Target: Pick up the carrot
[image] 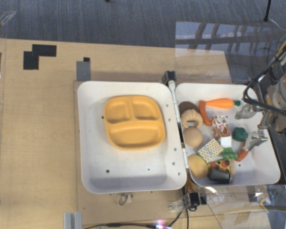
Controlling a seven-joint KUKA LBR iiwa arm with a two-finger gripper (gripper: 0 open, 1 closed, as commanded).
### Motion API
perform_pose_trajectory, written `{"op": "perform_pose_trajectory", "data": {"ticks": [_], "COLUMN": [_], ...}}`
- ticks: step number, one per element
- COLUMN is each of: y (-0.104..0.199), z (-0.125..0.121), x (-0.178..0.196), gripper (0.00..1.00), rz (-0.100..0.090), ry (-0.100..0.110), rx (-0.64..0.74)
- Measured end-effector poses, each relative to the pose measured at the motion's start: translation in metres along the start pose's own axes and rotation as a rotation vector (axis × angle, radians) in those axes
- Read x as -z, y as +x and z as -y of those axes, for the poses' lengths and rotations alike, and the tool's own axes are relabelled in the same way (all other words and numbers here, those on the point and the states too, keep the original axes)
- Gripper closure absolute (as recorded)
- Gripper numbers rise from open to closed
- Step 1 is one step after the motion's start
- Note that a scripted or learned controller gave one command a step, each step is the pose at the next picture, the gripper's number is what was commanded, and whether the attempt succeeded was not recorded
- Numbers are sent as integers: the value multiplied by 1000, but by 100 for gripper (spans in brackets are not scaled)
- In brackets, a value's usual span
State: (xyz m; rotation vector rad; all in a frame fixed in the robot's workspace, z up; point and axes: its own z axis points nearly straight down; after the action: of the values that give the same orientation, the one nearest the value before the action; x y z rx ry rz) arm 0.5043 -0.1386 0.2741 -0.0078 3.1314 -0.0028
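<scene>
Left of the gripper (255, 125), the carrot (219, 103) lies apart.

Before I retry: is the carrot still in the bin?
In. The carrot lies flat in the right bin, apart from the end effector.

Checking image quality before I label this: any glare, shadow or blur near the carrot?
Camera view: the carrot is sharp and evenly lit; pale reflections streak the clear panel above the right bin; soft shadow lies along the left bin's lower wall; the claw looks slightly soft.
</scene>
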Motion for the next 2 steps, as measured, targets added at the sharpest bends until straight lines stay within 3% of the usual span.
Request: {"op": "perform_pose_trajectory", "data": {"ticks": [1, 2], "y": [-80, -110], "z": [66, 68], "x": [-40, -148], "gripper": [0, 0], "rz": [-1, 19], "ry": [1, 4], "rx": [14, -335]}}
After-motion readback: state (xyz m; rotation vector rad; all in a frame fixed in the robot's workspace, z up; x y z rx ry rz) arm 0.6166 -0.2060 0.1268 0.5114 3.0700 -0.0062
